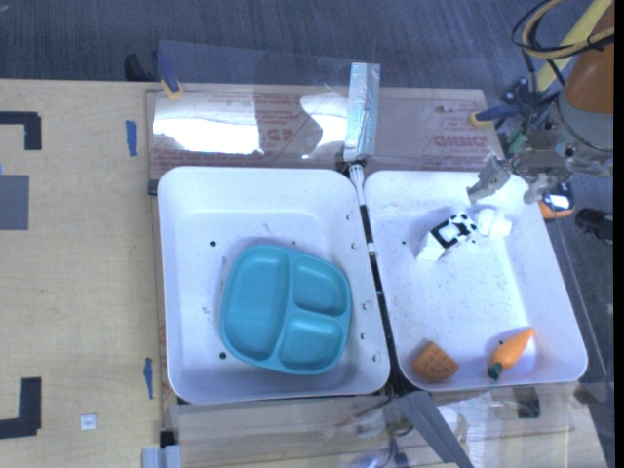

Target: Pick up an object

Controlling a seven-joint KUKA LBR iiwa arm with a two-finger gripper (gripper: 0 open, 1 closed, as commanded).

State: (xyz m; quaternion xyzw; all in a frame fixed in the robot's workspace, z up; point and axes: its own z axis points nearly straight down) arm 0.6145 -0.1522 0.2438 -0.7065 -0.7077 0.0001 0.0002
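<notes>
The robot's pincer (515, 175) hangs over the far right corner of the right bin (558, 291), with cables and an orange band on the arm above it; how far its fingers are parted cannot be told. Just beside the pincer, below and to its left, a small black-and-white object (454, 231) lies on the bin floor, not touching the pincer. Well below the pincer, near the bin's near edge, lies a toy carrot (511, 349), orange with a green tip. To the left of the carrot, also well apart from the pincer, sits a small orange-brown lump (434, 361). Far to the pincer's left, across the divider, the left bin (185, 213) holds a teal plate (286, 308) with three compartments. Both bins rest on a light wooden desk (68, 261) with black markings and bits of blue tape.
</notes>
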